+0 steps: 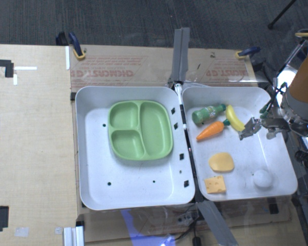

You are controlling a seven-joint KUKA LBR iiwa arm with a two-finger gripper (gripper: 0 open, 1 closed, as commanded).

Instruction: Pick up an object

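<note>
Faintly legible | reversed red lettering on cardboard (159, 65) | pincer (261, 127) over right bin (277, 158)

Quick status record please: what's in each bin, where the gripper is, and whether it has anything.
left bin: green divided plate
right bin: green bottle, banana, carrot, round yellow piece, cheese wedge, white ball
gripper: over right bin, right of banana
fingers: open
held: nothing between them
nearest item: banana
</note>
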